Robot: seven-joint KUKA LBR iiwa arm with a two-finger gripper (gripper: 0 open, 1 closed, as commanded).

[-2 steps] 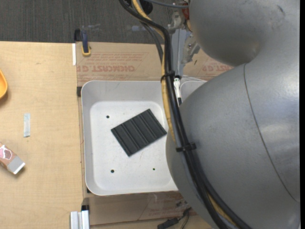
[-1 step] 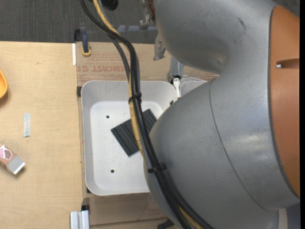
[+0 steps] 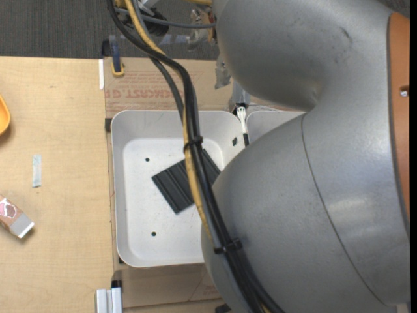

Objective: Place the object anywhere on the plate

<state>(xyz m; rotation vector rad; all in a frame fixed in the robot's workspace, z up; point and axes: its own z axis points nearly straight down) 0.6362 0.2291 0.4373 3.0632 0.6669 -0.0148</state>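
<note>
The grey arm [image 3: 313, 162] bulks across the right side of the camera view, its big joint housings covering most of the right bin [image 3: 273, 119], of which a strip of far rim can be seen. A bundle of black and yellow cables [image 3: 189, 135] runs down from the far edge and crosses the left bin [image 3: 130, 240]. In that left bin lies a dark, flat, ribbed rectangular piece [image 3: 174, 186], resting at a slant on the white floor near the bin's right side, partly crossed by the cables and partly hidden under the arm. This may be the object of the task, though that is a judgement; it lies free on the bin floor with nothing gripping it. No plate can be picked out, and the arm hides where one might stand. The tool is behind the arm's own body, so whether it is spread or pressed together cannot be told. On the wooden worktop [image 3: 58, 109] to the left lie a small grey strip [image 3: 36, 171], a small wrapped block [image 3: 14, 218] near the left edge, and an orange thing [image 3: 3, 116] cut by the frame. As far as can be judged, the placing is not done: the dark piece sits in the bin, and the picking up and setting down are left.
</note>
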